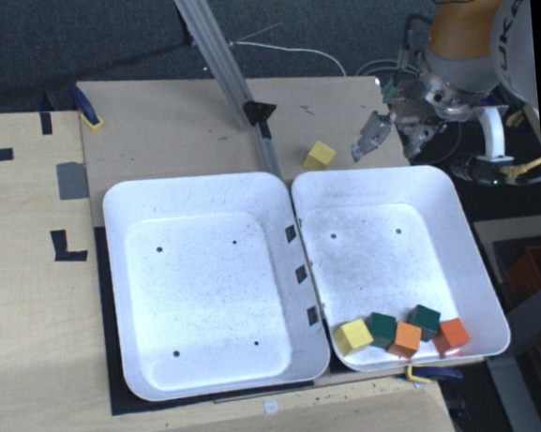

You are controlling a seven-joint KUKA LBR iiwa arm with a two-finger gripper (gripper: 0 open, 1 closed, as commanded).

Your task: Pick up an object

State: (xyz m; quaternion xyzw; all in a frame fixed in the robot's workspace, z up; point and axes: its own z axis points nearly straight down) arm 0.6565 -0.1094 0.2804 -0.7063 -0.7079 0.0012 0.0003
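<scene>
Hovering gripper (377, 137) | finger state unclear | yellow block (320, 155) just left, on bench

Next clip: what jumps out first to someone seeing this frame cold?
Probably the cluster of coloured blocks huddled in the near corner of the right bin, yellow, green, orange and red together. Next, a lone yellow block lying on the bench beyond both bins, outside them. The claw hangs past the right bin's far rim, beside that stray block.
</scene>
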